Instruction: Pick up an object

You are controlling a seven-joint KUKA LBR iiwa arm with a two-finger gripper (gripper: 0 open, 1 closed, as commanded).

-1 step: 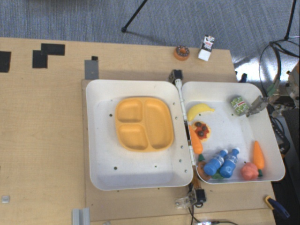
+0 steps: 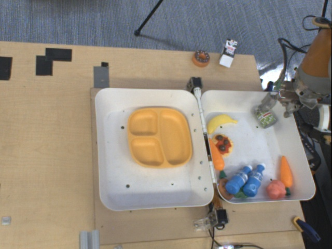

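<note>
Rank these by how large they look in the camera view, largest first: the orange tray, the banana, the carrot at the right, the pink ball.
1. Orange tray, by far the largest.
2. Banana and carrot: they look much alike in size, so I will not rank them.
3. Pink ball, the smallest.

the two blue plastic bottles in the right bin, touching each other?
Touching. The camera view shows the two blue plastic bottles lying side by side near the front of the right white bin, their sides pressed together along their length with no bin floor visible between them.
</note>
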